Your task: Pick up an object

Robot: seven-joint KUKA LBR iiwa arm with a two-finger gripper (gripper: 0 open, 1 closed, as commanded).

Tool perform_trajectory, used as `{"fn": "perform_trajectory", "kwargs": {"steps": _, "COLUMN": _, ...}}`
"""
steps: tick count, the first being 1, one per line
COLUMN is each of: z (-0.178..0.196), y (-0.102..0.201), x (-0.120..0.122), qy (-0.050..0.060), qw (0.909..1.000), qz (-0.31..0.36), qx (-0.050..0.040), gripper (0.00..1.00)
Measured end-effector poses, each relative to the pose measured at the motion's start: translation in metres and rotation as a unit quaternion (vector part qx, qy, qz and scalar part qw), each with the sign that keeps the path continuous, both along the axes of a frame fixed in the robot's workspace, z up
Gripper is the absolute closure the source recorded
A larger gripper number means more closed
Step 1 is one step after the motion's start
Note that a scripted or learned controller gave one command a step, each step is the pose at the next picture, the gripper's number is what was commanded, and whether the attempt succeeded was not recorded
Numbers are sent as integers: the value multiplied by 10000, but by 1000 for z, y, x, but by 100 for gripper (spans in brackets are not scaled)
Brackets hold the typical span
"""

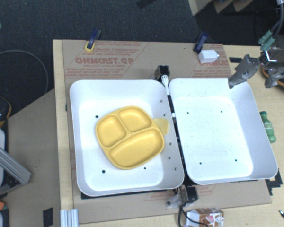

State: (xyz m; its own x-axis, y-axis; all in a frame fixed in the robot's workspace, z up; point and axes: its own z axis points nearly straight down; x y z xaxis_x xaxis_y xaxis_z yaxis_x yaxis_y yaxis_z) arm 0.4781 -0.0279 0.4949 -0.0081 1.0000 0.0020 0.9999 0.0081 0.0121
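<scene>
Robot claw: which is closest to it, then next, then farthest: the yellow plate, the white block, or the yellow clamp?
Measured from the gripper in the camera view:
1. White block, on the cardboard just left of it.
2. Yellow plate, in the left bin.
3. Yellow clamp, at the board's far left corner.

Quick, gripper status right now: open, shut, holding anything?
Gripper: cannot be told; it sits over the far right corner of the right bin, with nothing seen in it. The yellow plate lies in the left bin.
</scene>
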Motion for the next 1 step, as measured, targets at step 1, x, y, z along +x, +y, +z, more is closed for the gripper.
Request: {"fn": "perform_trajectory", "kwargs": {"steps": 1, "z": 6, "y": -3, "x": 2, "qy": 27, "qw": 10000, "qz": -29, "qx": -18, "gripper": 100}}
